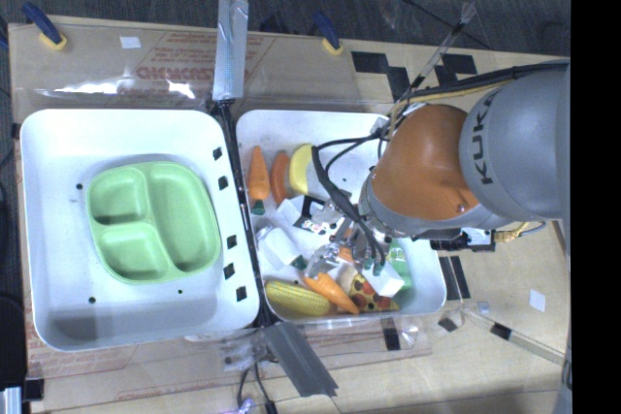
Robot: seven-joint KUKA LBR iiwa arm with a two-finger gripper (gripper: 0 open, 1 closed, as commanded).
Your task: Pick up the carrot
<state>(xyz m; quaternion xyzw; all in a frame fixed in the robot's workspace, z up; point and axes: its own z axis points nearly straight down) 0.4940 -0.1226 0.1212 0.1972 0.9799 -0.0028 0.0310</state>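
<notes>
Starting at the far left with a shallow white plastic bin (58, 208), and finding in its middle a pale green plastic plate split into three compartments (153, 218), lying flat and well clear of the bin's walls. Noting above that bin a blue clamp (44, 26) on the brown cardboard-covered bench (97, 63), and a strip of silver tape (230, 48) running down to the seam between the two bins.

Moving right into the second shallow white bin (291, 119). Spotting the orange tapered carrot with a green stub (257, 175) near the far left corner of this bin, just beside the left wall, lying lengthwise along it with the green end toward the camera. Seeing next to it a shorter orange rounded piece (280, 177) and then a pale yellow rounded piece (302, 168), all three close together in a row. Finding toward the near wall a yellow ear of toy corn (296, 299), with a second orange tapered piece (330, 290) leaning across its right end, among white scraps (277, 245) and small mixed items.

Reaching the metal two-finger gripper (342, 252), low over the clutter in the middle of the right bin, well apart from the carrot at the left wall and nearer to the second orange piece. Cannot tell whether open or closed, nor whether gripping anything. Ending at the right with the grey arm with its orange band (437, 165), looming over the right half of that bin.
</notes>
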